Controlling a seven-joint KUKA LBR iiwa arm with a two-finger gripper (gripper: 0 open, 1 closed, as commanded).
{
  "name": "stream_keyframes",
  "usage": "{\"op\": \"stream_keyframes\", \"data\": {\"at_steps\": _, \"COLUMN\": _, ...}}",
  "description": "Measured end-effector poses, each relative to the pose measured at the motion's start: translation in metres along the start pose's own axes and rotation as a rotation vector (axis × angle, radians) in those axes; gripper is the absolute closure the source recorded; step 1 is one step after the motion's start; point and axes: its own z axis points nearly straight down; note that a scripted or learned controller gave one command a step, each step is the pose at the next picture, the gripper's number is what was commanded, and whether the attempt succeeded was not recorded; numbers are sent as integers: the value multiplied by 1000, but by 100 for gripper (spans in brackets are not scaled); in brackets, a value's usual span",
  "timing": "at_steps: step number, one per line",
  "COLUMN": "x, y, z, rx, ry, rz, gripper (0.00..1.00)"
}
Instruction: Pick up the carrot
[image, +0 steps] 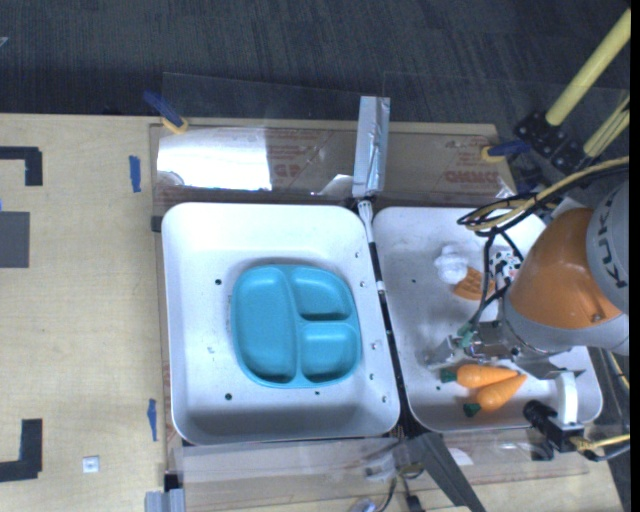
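Orange and tapered, the carrot (484, 377) lies on its side on the floor of the right-hand bin (415, 300), toward that bin's near edge, its green top pointing toward the divider between the two bins. A second orange piece (497, 394) lies just beside it on the near side, touching or nearly touching it. Directly above the carrot is the gripper (480, 347), a grey metal assembly at the end of the arm (565, 275), whose orange band covers much of the bin's right half; the gripper sits close over the carrot's green end, but whether it stands open or closed, and whether it grasps anything, cannot be told from this slanted view. Farther back in the same bin rest a small white object (451, 265) and, just beside it, another orange item (470, 288), partly hidden by black cables running down the arm. The left-hand bin (200, 300) holds a blue compartment tray (295, 322) with one long section and two smaller ones, lying well apart from the carrot. Both bins sit on a pale wooden bench (80, 300), with a clear panel (260, 140) behind them.
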Motion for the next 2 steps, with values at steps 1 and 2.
{"op": "stream_keyframes", "data": {"at_steps": 1, "x": 1, "y": 2, "z": -11, "rx": -5, "ry": -1, "rz": 0, "gripper": 100}}
{"op": "stream_keyframes", "data": {"at_steps": 2, "x": 1, "y": 1, "z": -10, "rx": -4, "ry": 0, "rz": 0, "gripper": 0}}
